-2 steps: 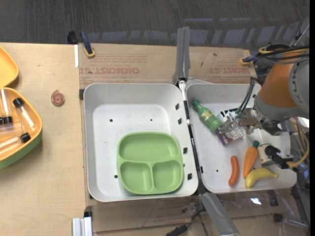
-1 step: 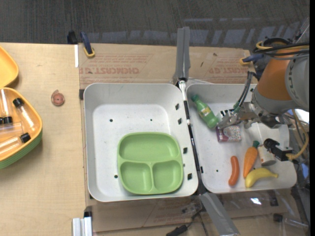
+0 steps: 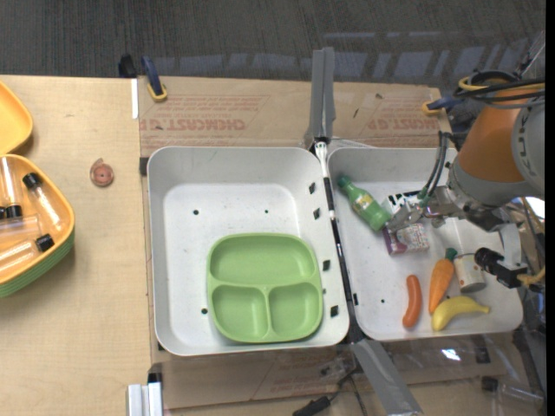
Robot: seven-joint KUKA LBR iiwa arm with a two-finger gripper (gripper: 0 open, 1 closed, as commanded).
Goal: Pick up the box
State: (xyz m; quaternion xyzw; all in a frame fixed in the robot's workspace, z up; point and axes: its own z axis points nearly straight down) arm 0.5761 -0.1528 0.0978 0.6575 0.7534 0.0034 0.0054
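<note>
Gripper [image 3: 414, 217] low in right bin [image 3: 373, 315], w/ purple box [image 3: 408, 239] right beneath it; can't tell its state. Green bottle [image 3: 364, 204] just beside.

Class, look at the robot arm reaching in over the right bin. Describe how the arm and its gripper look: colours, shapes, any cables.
The arm is a thick, rounded grey body with a wide orange band above the wrist. Yellow and black cables loop near its top. It narrows to a metallic grey gripper with darker fittings and a thin dark cable running down towards it.
</note>
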